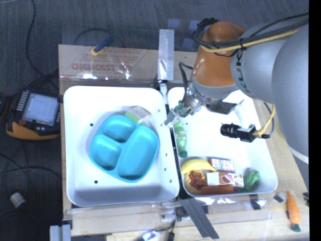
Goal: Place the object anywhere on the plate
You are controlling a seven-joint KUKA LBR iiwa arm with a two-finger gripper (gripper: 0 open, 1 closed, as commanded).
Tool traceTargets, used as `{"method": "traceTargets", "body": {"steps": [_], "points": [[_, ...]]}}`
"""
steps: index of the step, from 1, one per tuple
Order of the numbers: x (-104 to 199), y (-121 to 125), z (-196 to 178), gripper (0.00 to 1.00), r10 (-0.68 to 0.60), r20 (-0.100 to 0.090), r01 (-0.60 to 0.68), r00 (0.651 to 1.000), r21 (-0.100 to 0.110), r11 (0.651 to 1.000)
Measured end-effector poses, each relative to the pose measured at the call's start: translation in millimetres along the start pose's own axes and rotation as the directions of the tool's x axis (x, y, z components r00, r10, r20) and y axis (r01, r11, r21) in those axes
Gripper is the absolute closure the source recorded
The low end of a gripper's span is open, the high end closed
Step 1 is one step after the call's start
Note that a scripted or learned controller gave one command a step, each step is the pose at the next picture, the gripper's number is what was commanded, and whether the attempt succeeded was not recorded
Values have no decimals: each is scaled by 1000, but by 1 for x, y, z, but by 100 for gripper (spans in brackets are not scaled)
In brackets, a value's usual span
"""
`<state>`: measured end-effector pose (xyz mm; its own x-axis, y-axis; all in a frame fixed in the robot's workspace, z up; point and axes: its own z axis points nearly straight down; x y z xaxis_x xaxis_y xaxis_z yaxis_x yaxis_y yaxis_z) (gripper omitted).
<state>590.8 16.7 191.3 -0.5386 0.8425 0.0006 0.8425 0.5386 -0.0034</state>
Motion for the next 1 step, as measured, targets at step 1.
{"method": "traceTargets", "body": {"steps": [1], "points": [[-11,-6,-16,100,98,-1,-98,995,-2,995]]}}
